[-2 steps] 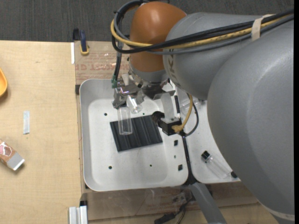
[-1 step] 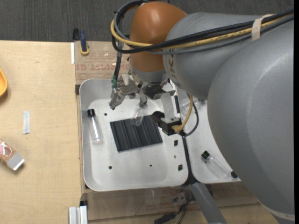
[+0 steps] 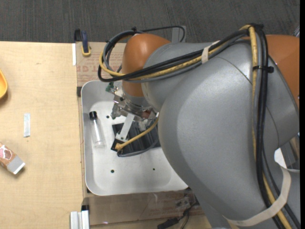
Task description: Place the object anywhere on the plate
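Observation:
My gripper (image 3: 127, 128) hangs low inside the white bin (image 3: 95, 175), under the orange wrist band (image 3: 140, 56). Dark parts and a yellow cable crowd around it, so what lies beneath it is hidden. A clear tube with a black cap (image 3: 96, 129) lies flat on the bin floor just left of the gripper, apart from it. At the far left edge of the view an orange-yellow curved rim (image 3: 2, 86), possibly the plate, rests on the wooden bench.
The grey arm covers the right half of the view and the bin's right side. On the wooden bench (image 3: 43, 80) lie a small white strip (image 3: 26, 125) and a red-and-grey block (image 3: 10, 159). A blue clamp (image 3: 85, 43) sits at the bin's back-left corner.

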`<action>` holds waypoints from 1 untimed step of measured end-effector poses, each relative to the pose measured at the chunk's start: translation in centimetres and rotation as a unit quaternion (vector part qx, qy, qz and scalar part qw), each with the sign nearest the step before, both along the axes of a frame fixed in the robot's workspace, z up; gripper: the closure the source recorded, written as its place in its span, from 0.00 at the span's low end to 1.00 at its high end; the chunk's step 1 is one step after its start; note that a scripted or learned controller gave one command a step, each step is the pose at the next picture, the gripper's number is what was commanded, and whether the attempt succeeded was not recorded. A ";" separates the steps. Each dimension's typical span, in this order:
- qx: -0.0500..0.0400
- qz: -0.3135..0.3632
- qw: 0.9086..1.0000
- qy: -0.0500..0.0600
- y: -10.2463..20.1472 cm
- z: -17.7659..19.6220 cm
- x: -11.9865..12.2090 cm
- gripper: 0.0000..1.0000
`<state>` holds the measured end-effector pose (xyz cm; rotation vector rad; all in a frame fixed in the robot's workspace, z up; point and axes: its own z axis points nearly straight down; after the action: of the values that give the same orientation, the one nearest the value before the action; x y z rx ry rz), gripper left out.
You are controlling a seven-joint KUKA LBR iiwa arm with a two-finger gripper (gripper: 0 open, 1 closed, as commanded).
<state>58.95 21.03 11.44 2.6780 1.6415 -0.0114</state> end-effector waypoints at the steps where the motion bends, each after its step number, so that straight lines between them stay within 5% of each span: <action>1: 0.000 -0.230 0.973 0.004 1.9 -2.6 6.6 0.00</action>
<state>65.56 22.89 8.86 2.9887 0.9833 -0.0219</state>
